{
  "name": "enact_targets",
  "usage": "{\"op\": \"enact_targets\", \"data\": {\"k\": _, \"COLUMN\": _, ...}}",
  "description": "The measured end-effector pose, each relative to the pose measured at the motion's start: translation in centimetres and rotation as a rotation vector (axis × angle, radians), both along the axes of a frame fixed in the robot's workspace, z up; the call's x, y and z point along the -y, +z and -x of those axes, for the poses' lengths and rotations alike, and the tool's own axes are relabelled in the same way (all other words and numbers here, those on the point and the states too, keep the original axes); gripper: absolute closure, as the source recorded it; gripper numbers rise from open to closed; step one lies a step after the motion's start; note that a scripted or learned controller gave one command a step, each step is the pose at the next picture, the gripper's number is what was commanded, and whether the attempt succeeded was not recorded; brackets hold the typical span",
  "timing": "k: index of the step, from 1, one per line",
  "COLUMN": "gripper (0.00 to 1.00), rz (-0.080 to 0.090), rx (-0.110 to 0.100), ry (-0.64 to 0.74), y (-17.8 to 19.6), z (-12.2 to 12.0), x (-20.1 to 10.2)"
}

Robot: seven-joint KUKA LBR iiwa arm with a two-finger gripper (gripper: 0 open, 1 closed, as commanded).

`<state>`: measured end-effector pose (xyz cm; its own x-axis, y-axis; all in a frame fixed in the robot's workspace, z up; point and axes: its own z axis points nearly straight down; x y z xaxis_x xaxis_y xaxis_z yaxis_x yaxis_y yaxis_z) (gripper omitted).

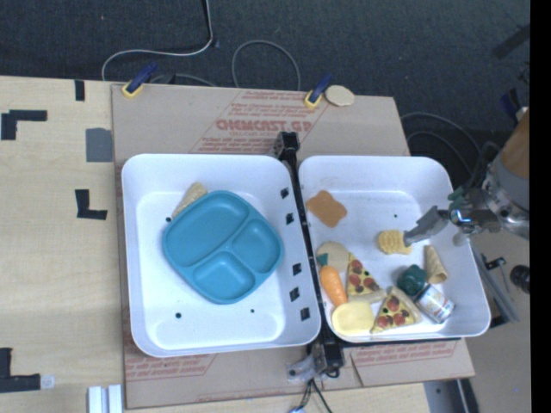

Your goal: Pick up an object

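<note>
Occupying the right bin [379, 166], the loose stock: a brown toast-shaped piece [326, 208] near the divider, a small yellow waffle-like piece [393, 243] mid-bin, a cone-shaped piece [436, 263] by the right wall, a dark green item [411, 278], a silver can [433, 303], two pizza slices [359, 278], an orange carrot [332, 285], and a pale yellow disc [350, 317]. Most of these crowd the near corner, touching or overlapping, presumably because they were dropped there at random.

Left bin [138, 175]: a blue compartment tray [224, 245] lying at an angle, with a tan piece [189, 199] partly tucked under its far-left edge.

Gripper [424, 228]: reaching in over the right wall at a slant, tip just beside the waffle-like piece. Whether its fingers are apart or together cannot be told from this angle; nothing is seen held between them.

Task's thing: none yet chosen by any visible grasp; the waffle-like piece is the nearest candidate, judging by the tip's position.

Room: that piece lies apart from its neighbours, with bare bin floor toward the far wall and the toast-shaped piece, so a descent there looks unobstructed. The cone-shaped piece sits close below the arm, and the right wall is near; the crowded corner would likely offer poorer clearance for the fingers.
</note>
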<state>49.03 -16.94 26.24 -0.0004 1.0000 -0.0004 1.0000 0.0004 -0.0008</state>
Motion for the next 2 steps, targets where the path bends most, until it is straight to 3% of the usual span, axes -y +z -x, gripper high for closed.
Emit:
{"op": "enact_targets", "data": {"k": 1, "gripper": 0.0, "rz": -0.001, "rx": -0.002, "ry": 0.005, "y": -9.7, "z": -5.3, "x": -4.8}}
{"op": "enact_targets", "data": {"k": 2, "gripper": 0.0, "rz": 0.001, "rx": 0.006, "ry": -0.004, "y": -17.9, "z": -3.1, "x": -4.5}}
